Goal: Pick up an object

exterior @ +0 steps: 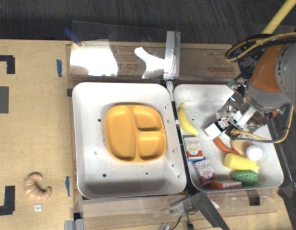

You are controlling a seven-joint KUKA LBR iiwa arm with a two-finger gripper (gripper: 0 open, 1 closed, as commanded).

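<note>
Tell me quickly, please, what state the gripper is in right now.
Gripper: low over the right bin, beside the orange carrot; whether it holds anything cannot be told.

A yellow divided plate (pixel 135 132) is seen in the left bin (pixel 85 99). A croissant (pixel 38 186) lies on the cardboard bench (pixel 28 104).

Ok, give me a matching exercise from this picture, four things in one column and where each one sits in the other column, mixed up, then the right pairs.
Things:
1. banana
2. yellow divided plate
3. croissant
4. green vegetable

Places:
A. on the cardboard bench, outside both bins
B. near corner of the right bin
C. middle of the left bin
D. left edge of the right bin

Pairs: 1-D, 2-C, 3-A, 4-B
</note>
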